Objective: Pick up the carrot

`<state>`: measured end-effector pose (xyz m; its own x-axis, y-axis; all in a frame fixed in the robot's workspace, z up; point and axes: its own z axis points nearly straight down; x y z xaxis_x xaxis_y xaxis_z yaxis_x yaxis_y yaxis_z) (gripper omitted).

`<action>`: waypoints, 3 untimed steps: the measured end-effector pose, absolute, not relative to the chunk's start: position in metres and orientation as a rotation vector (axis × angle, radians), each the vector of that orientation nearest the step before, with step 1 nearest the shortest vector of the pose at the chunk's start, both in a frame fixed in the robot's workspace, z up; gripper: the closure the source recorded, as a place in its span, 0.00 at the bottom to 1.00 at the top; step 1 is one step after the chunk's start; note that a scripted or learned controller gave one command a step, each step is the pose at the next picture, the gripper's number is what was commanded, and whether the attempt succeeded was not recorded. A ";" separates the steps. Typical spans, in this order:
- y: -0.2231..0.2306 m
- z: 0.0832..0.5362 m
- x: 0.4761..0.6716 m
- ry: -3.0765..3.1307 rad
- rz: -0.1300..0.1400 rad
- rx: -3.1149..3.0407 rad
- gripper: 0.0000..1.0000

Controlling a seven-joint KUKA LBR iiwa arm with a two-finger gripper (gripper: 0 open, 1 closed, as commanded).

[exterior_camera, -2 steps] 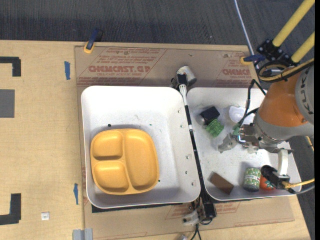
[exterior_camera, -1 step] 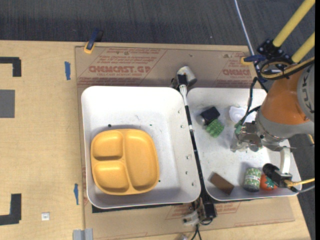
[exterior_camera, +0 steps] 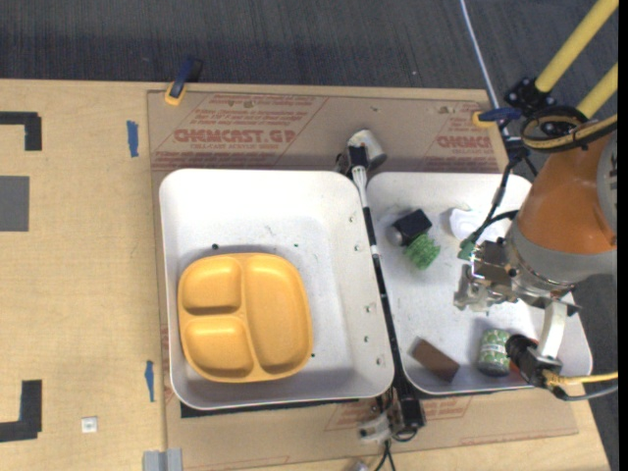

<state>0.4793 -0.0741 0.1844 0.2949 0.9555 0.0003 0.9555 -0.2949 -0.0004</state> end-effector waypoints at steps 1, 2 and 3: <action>-0.013 0.211 0.480 -1.384 -0.001 -2.820 1.00; -0.076 0.224 0.479 -1.551 0.001 -2.732 1.00; 0.023 0.184 0.479 -1.314 0.005 -2.849 1.00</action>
<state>0.4787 0.0234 0.1841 0.6493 0.7605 -0.0013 0.7605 -0.6493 -0.0051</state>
